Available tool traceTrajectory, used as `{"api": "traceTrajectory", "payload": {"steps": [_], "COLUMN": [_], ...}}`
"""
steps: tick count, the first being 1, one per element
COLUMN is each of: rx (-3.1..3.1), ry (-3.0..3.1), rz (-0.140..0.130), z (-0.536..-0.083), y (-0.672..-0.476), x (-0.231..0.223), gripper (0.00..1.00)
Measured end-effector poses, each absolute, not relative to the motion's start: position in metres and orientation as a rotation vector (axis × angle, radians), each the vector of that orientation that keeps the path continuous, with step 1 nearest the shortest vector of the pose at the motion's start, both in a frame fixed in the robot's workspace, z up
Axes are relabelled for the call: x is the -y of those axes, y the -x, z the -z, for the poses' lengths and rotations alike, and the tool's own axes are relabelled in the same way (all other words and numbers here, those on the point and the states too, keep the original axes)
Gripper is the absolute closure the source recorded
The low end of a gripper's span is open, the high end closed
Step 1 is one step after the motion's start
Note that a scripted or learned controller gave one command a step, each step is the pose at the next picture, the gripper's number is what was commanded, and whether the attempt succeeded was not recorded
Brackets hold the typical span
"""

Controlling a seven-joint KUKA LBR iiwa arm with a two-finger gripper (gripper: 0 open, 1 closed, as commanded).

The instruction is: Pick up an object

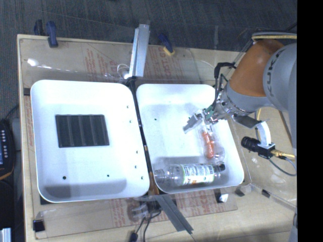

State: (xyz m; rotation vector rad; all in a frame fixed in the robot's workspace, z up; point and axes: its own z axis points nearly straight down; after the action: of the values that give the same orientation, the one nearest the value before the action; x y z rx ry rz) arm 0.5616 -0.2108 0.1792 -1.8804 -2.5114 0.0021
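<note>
My gripper (194, 121) hangs over the middle of the right bin (166, 97), reaching in from the right. Just below and to its right lies a small orange object in clear wrapping (209, 144), apart from the gripper. Along the bin's front wall rests a clear plastic bottle (189, 174) on its side, with a dark cap pointing right. The left bin (45, 95) holds a flat black ribbed rectangle (82, 130). I see nothing held in the gripper.
A grey metal post (140, 49) stands behind the seam between the bins. Blue clamps (51, 33) grip the bench's back edge. The grey and orange arm (262, 79) covers the area right of the right bin.
</note>
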Motion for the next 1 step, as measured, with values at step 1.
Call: {"api": "traceTrajectory", "payload": {"steps": [1], "rx": [2.537], "ry": [1.851], "rz": [-0.001], "z": [-0.1874], "y": [-0.5676], "x": [0.2111], "gripper": [0.00]}}
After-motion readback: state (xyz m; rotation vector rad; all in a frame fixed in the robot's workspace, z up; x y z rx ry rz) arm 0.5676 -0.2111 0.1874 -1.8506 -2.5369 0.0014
